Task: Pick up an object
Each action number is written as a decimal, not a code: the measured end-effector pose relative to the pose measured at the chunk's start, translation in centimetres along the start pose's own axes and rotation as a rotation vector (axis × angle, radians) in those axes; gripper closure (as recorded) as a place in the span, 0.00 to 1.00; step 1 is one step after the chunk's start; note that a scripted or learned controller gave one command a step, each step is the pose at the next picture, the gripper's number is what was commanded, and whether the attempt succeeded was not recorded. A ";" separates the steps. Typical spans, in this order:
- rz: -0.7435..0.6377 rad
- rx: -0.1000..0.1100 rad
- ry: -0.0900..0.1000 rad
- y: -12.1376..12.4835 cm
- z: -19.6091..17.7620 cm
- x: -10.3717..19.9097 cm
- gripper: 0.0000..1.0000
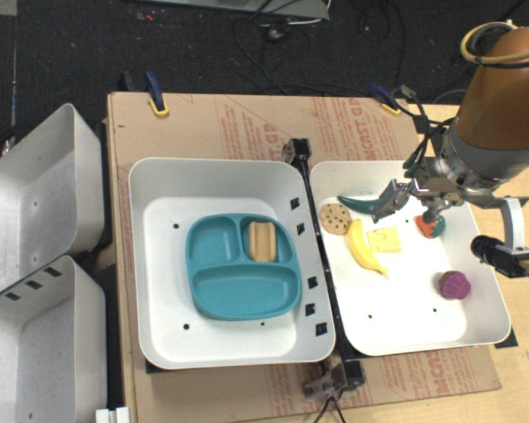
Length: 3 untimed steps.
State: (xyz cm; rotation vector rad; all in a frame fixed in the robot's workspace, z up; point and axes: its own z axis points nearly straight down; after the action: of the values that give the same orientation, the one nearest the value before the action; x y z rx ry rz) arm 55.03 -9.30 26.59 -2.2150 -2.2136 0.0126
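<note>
Lying nearest in the right bin point(476, 324), a smooth purple ball point(455, 285) sat at five o'clock. A curved yellow banana point(364, 246) touched a flat yellow block point(387, 240); a speckled round cookie point(335, 218) lay at nine. The gripper point(423, 208) hovered near an orange-green piece point(432, 226); grip state undeterminable.

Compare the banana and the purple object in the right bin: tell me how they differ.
The banana is yellow; the purple object is purple. The banana is long and curved, the purple object round and compact. The banana lies beside a cookie and touches a yellow block; the purple object sits alone nearer the bin's right side. Both rest on the right bin floor, neither between the gripper's fingers.
</note>
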 end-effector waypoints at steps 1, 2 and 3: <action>-0.002 -0.012 -0.001 0.2 -0.6 0.0 0.00; 0.001 -0.010 -0.001 -0.6 4.9 -0.5 0.00; 0.001 -0.007 0.000 -0.2 11.3 -0.2 0.00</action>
State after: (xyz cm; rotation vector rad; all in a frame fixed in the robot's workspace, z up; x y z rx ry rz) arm 54.72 -9.49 15.33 -2.2198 -2.2159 0.0057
